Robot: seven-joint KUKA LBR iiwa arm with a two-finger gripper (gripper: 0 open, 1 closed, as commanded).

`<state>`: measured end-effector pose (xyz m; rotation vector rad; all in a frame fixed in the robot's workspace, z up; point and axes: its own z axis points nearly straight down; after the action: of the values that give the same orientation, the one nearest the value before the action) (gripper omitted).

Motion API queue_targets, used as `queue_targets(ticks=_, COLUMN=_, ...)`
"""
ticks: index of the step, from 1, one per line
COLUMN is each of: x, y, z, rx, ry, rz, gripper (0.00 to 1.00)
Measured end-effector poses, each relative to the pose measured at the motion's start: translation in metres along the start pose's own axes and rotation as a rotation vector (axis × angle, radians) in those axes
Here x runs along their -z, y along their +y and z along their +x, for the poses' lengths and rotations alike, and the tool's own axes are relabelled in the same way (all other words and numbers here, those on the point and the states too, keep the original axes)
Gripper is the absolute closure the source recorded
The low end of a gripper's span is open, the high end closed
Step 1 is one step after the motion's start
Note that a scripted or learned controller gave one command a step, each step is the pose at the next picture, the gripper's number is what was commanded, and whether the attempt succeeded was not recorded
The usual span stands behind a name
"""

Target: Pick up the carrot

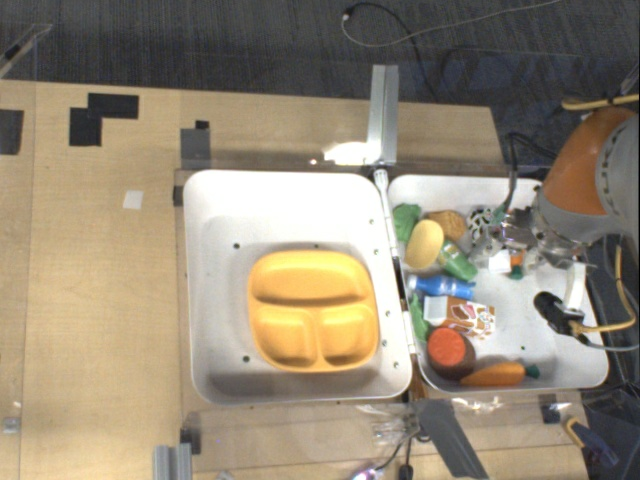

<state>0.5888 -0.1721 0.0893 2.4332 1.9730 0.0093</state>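
The carrot (494, 374) is orange with a green tip and lies flat along the near wall of the right bin (590, 368), just right of a red round item (449, 348). My gripper (503, 240) hangs over the far middle of that bin, well behind the carrot and apart from it. The grey wrist and orange band (585, 173) reach in from the right.
The right bin also holds a yellow oval fruit (424, 243), green pieces (405, 218), a blue bottle (441, 287), a small printed carton (466, 315) and a brown item (452, 224). A yellow divided plate (312, 306) sits in the left bin (215, 268).
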Motion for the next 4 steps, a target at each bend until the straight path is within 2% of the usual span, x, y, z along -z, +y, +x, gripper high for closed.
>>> queue_targets(ticks=1, x=0.012, y=0.002, z=0.001, rx=0.005, ry=0.001, rz=-0.005, gripper=1.0)
queue_targets(ticks=2, x=0.0, y=0.022, z=0.008, rx=-0.152, ry=0.001, rz=0.042, gripper=1.0)
queue_targets(ticks=3, x=0.0, y=0.021, z=-0.001, rx=-0.194, ry=0.008, rz=0.034, gripper=1.0)
queue_targets(ticks=4, x=0.054, y=-0.02, z=-0.01, rx=-0.535, ry=0.007, rz=0.011, gripper=1.0)
